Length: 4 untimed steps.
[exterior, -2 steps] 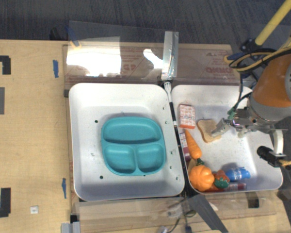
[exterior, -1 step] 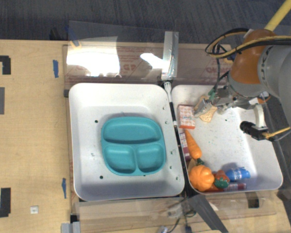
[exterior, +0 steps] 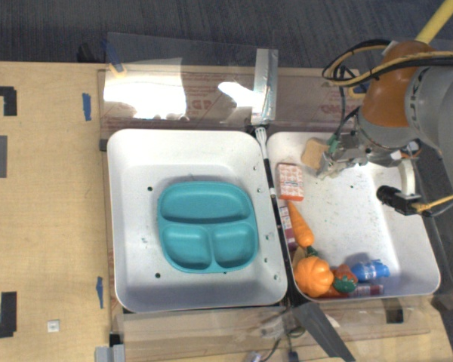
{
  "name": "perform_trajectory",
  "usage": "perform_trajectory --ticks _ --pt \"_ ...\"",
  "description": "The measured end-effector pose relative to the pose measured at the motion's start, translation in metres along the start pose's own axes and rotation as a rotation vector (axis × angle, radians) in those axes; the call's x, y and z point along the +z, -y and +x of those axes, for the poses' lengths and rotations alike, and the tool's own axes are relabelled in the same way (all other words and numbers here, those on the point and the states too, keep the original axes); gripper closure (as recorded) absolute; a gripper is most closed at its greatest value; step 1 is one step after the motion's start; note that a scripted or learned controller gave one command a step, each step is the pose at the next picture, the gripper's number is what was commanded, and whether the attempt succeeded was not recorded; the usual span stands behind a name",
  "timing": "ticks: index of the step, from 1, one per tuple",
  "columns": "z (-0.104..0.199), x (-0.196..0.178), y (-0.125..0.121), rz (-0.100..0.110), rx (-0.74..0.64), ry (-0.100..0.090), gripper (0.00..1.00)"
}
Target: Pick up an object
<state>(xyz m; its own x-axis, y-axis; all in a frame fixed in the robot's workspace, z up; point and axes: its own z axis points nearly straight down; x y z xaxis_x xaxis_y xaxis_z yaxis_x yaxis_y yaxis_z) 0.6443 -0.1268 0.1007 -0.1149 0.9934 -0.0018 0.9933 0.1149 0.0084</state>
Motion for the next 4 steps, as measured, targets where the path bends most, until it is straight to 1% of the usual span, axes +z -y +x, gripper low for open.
perform_trajectory --ticks 1,2,3,4 --pt "0.0 0.0 0.0 -0.001 0.0 0.0 0.0" --pt "0.0 0.014 -0.017 0.004 -0.013 -0.001 0.0" --pt "0.007 0.013 0.048 0.004 -0.101 -0.001 0.0" --pt "0.006 0.001 0.046 -0.003 -0.1 0.001 1.0"
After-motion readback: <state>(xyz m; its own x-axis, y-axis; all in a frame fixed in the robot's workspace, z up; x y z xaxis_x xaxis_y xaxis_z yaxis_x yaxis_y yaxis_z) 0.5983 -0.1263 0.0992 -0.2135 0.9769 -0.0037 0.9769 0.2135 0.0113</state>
